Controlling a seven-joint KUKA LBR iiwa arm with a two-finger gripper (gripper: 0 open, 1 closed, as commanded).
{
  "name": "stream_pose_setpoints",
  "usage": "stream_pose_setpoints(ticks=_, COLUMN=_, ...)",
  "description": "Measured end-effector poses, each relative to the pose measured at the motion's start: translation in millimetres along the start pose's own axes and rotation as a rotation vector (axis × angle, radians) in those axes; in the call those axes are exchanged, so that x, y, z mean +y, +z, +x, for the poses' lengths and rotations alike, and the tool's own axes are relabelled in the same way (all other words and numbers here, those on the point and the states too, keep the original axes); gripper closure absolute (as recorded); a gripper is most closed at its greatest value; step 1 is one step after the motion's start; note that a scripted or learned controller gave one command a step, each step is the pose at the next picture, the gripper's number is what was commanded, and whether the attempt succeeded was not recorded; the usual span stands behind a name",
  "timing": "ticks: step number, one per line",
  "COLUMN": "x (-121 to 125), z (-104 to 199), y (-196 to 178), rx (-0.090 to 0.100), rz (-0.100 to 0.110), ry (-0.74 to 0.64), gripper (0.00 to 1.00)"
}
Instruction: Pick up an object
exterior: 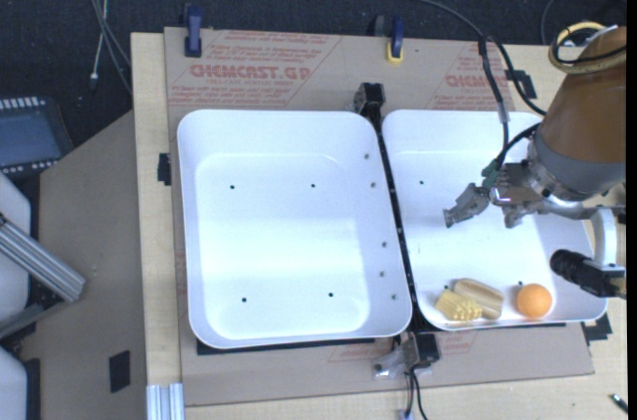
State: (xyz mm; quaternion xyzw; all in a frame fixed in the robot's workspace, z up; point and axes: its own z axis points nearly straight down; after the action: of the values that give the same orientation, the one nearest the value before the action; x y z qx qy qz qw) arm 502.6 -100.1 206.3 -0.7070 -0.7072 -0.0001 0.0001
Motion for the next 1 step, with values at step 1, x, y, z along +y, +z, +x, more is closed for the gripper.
stream_pose_setpoints(ticks=1, x=0.1, z=0.0, y=-10.5, rx=0.0, rz=-0.001, ry=0.0, gripper=1.0)
